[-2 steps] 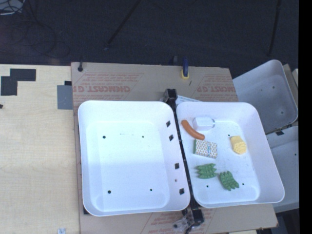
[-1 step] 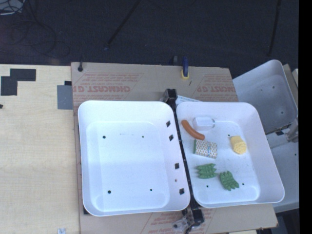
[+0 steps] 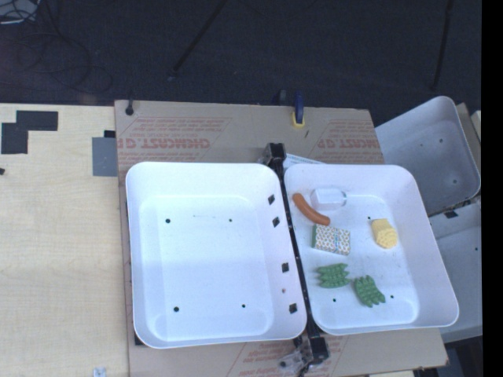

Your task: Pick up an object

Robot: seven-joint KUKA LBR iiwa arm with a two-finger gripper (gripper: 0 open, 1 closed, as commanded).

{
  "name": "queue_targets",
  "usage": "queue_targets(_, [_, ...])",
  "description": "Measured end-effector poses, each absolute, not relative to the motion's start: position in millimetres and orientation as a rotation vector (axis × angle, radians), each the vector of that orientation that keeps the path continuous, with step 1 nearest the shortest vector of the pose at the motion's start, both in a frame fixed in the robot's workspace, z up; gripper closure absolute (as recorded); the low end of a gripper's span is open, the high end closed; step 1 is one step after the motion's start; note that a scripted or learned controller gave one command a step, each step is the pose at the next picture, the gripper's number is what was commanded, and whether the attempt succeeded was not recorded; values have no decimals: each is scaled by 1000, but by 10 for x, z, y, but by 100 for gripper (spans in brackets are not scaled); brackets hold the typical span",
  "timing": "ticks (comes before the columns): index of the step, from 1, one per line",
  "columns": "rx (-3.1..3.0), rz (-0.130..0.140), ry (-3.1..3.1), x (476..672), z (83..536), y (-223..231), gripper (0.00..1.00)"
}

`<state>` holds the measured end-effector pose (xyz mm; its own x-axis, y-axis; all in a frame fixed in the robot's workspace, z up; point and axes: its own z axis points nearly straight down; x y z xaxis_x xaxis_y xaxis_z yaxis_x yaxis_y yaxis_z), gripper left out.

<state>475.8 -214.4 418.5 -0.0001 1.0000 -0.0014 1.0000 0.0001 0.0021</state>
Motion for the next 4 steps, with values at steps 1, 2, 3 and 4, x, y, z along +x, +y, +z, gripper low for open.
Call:
queue_targets(1, [2220,0,2221,4758,4427,-2143,100])
queue_targets(2, [2232,-11,2233,4747,3057,-2069,100])
queue_targets(3, [2209,9,2211,4761,5114,-2147,100])
queue_targets(4, [2234,-12,2234,4740,2833,-2115,100])
